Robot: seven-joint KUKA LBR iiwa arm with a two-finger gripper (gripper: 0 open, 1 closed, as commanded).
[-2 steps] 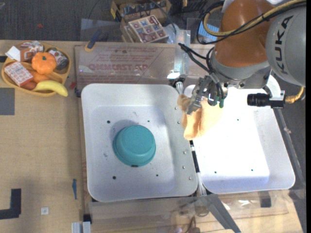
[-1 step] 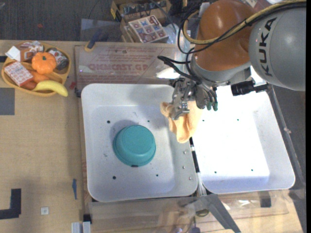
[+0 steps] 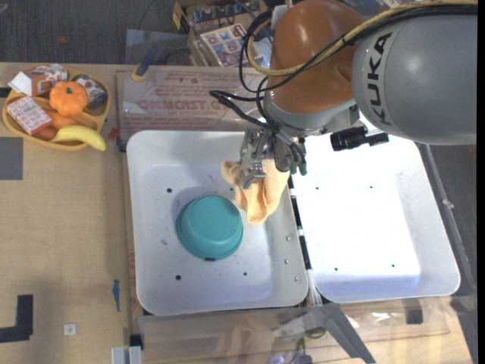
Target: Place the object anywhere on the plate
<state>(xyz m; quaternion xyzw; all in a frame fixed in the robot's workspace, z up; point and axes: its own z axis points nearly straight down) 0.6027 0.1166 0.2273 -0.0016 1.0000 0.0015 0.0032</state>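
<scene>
The arm reaches in from the right and hangs over the left bin [image 3: 151, 165], its pincer [image 3: 261, 165] pointing down near that bin's upper right corner. A limp yellow cloth [image 3: 258, 196] dangles from the pincer, its upper folds pinched between the closed fingers and its lower end drooping toward the bin floor. Just beside the cloth, to its lower left, a teal plate [image 3: 210, 227] sits on the bin floor; the cloth's hanging edge is close to the plate's rim, though contact cannot be judged. The right bin [image 3: 379, 226] lies alongside. At the table's far left stands a yellow dish of toy food [image 3: 54, 108].
</scene>
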